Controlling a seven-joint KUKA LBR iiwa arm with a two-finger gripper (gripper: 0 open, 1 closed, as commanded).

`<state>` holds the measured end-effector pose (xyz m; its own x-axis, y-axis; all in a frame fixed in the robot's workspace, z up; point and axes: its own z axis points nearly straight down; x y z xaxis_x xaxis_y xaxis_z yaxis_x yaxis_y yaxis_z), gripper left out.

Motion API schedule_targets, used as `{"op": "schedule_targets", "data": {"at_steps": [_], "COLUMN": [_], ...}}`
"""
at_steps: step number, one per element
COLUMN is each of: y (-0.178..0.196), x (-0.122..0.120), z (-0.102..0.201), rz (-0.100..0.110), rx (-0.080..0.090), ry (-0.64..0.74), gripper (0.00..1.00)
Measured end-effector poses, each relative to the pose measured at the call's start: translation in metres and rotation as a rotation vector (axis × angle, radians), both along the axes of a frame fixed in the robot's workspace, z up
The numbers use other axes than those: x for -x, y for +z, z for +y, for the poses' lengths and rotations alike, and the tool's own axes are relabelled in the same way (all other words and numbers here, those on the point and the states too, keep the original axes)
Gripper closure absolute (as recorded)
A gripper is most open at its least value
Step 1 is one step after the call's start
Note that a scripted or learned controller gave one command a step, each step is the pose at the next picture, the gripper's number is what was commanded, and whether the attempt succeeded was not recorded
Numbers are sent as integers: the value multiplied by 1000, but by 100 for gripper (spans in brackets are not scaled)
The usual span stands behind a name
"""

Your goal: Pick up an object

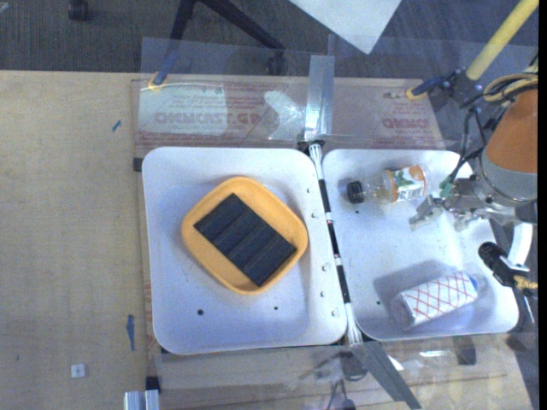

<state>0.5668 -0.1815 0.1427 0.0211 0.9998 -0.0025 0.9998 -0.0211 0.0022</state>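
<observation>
A small clear bottle [389, 184] with a black cap and an orange label lies on its side at the back of the right bin [376, 301]. A white roll with a red criss-cross pattern [434, 298], in clear wrap, lies near that bin's front. A yellow dish holding a black ribbed pad [244, 243] rests in the left bin [171, 314]. My gripper [444, 214] hangs over the right bin's right side, just right of the bottle and behind the roll. It is open, with nothing between its fingers.
The grey arm with its orange band [515, 139] comes in over the right bin's right edge, with cables beside it. A metal divider post [320, 101] stands behind the seam between the bins. Bare wooden bench [64, 229] lies to the left.
</observation>
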Motion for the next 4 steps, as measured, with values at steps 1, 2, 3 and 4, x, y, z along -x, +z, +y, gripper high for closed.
{"op": "schedule_targets", "data": {"at_steps": [1, 2, 3, 4], "y": [-34, -48, -49, -50], "x": [-89, -87, -89, -91], "z": [9, 34, 36, 38], "rz": [33, 43, 39, 36], "rx": [-6, 1, 14, 27], "ry": [415, 410, 501, 613], "gripper": [0, 0, 0, 0]}}
